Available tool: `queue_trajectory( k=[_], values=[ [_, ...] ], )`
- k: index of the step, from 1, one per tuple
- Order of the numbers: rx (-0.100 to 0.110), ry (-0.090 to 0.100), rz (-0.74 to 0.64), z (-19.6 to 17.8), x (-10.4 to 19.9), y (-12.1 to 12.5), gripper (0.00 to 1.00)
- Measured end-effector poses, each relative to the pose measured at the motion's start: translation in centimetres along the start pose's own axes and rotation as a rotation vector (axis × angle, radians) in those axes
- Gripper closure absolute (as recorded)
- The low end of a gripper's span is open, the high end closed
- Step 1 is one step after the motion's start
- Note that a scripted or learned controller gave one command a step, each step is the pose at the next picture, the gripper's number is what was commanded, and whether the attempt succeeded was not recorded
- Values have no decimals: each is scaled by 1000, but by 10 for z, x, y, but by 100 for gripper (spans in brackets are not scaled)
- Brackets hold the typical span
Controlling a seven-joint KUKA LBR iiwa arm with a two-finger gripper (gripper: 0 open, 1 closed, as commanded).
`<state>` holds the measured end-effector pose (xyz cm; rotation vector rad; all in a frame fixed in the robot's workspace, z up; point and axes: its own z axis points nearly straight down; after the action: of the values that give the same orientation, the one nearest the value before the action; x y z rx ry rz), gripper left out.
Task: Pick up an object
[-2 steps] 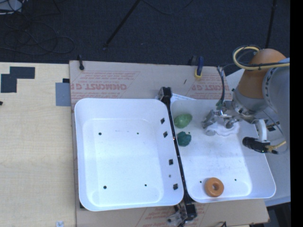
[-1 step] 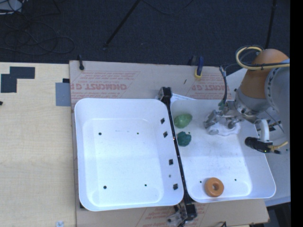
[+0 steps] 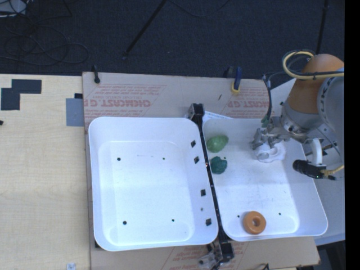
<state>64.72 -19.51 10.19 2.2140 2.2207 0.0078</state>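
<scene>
Reaching in from the right, the grey arm (image 3: 320, 103) hangs its gripper (image 3: 266, 146) low over the far part of the right bin (image 3: 304, 224).

From the overhead camera, the gripper's metal end sits above the white floor, and whether its tips are apart or together cannot be told, since they blur into the bin; nothing is seen between them. Left of it, well apart, lies a light green oval object (image 3: 217, 143), its long axis tilted, with the higher end pointing toward the far right. Just nearer the camera than that one, close beside the black divider (image 3: 203, 167), sits a darker green lump (image 3: 218, 165), roughly round with no clear axis. An orange ring (image 3: 254, 222) lies flat by the near wall, far from the gripper, with its hole facing up. The left bin (image 3: 95, 167) stands beyond the divider.
</scene>
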Motion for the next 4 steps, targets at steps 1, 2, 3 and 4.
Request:
queue_trajectory(
  k=[1, 2, 3, 4],
  values=[
    [0, -1, 1, -10, -1, 0, 100],
    [9, 4, -3, -53, 72, -21, 100],
    [6, 0, -1, -78, 60, -1, 100],
    [10, 1, -3, -86, 60, -2, 100]
  ],
)
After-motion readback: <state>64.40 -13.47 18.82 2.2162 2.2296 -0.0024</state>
